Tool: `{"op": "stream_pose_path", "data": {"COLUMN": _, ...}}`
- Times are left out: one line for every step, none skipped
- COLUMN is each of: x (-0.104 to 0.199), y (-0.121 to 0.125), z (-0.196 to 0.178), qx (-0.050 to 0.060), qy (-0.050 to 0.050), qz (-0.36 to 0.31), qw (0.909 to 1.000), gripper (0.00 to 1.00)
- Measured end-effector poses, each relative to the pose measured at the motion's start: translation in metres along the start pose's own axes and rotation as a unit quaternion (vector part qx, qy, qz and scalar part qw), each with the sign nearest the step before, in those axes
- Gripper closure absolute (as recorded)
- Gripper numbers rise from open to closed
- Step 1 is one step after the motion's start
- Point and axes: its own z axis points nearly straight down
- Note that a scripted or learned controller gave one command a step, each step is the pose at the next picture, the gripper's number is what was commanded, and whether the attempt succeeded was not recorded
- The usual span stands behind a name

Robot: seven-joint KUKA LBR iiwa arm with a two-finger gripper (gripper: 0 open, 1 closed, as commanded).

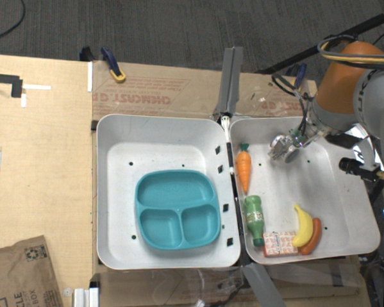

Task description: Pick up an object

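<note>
The arm (359, 88) comes in from the right, its orange band above the wrist at the far right corner of the scene. Its gripper (283, 148) hangs over the far part of the right bin (343, 209), above bare white floor. Whether it is open or closed cannot be told from this slant; nothing is seen held in it.

The things to pick all lie in the right bin. A carrot (243, 169) lies along the left wall, green top pointing far, to the left of the gripper and a little nearer. Just nearer than the carrot, also along the left wall, lies a green bottle (254, 218) on its side. At the near edge sits a small red and white box (280, 243), just right of the bottle's near end. A banana (302, 226) lies right of the box, touching it, and a red sausage (311, 238) lies against the banana's right side. These are well apart from the gripper.

The left bin (114, 177) holds a teal divided plate (177, 208) with three compartments. Both bins rest on a wood and cardboard surface (37, 161). A blue and yellow clamp (113, 64) lies on the far edge.
</note>
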Motion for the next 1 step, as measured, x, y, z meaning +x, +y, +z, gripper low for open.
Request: {"op": "stream_pose_path", "data": {"x": 0.0157, "y": 0.0109, "z": -0.0728, "qx": 0.006, "qy": 0.005, "qz": 0.003, "qw": 1.0, "gripper": 1.0}}
